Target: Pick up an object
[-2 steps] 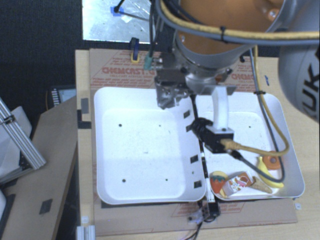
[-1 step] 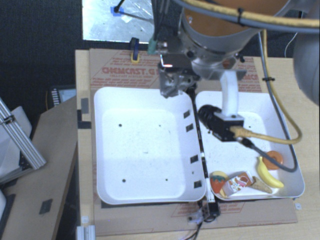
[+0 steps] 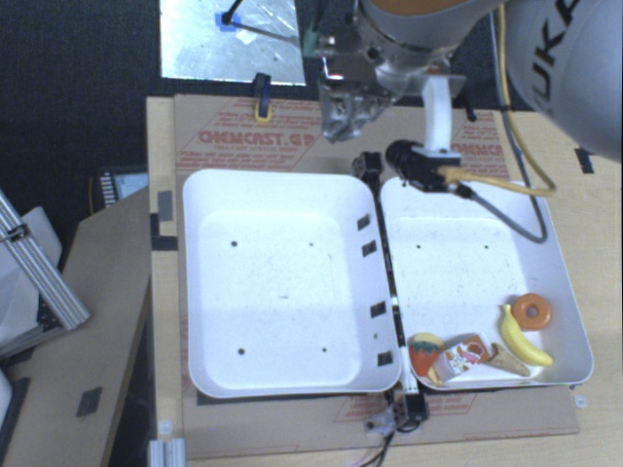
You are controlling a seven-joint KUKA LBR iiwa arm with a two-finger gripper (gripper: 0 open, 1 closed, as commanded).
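Where the right bin (image 3: 428, 261) corners, banana (image 3: 524, 339) lengthwise toward its near edge.

Red print on the brown cardboard sheet (image 3: 243, 125) under the bins reads "CHEMCAST" followed by what looks like "GP"; the letters stand upside down in the camera view. More of the same red print shows on the cardboard at upper right, by the black fitting, and along the near edge below the bins, but is too broken up to read. The grey arm (image 3: 569, 37) carries large dark letters, "UKA", cut off by the top edge. The small packet's (image 3: 461, 356) print is illegible.
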